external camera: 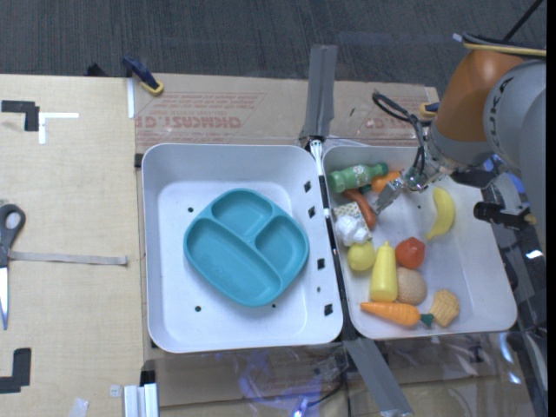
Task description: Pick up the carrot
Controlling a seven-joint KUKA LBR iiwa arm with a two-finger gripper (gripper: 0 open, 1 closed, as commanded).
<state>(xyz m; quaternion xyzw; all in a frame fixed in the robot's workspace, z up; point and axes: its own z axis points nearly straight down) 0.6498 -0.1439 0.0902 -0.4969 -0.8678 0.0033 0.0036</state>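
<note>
tool (388, 191) low in right bin (486, 307), finger state unclear; carrot (391, 313) lies well apart, near front edge.

The right bin (499, 311) was pretty packed. The carrot (392, 314) lay near its lower wall, with a yellow bottle (383, 272) and a brown potato (411, 288) crowding it from above and a corn piece (445, 307) just beside its leaf end on the right. The lower-left side of the carrot looked open. Bare floor showed in the middle right of that bin, below the banana (441, 213). The left bin (165, 233) had only a blue plate (247, 247), with free rim all round.
</note>
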